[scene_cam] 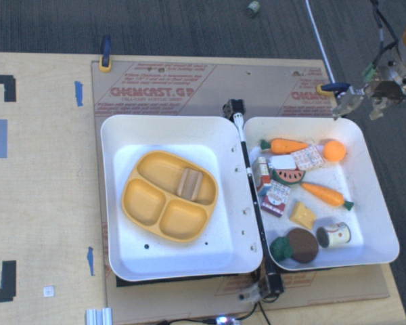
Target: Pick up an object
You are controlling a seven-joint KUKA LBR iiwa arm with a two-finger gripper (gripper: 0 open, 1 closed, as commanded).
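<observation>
My gripper (pixel 358 107) hangs over the back right rim of the right bin (pixel 382 212), its two fingers spread apart with nothing between them. Below it in that bin lie an orange ball (pixel 334 151), a carrot (pixel 285 145), a second carrot (pixel 323 194), a watermelon slice (pixel 289 176), a cheese wedge (pixel 302 215), a small white can (pixel 334 234), a brown round piece (pixel 302 244) and a green piece (pixel 279 248). The gripper touches none of them.
The left bin (pixel 122 249) holds a yellow divided plate (pixel 168 196) with a tan block (pixel 190 183) in its back compartment. Small printed boxes (pixel 277 198) and a patterned packet (pixel 306 158) crowd the right bin's left half. A blue clamp (pixel 331 87) sits beside the gripper.
</observation>
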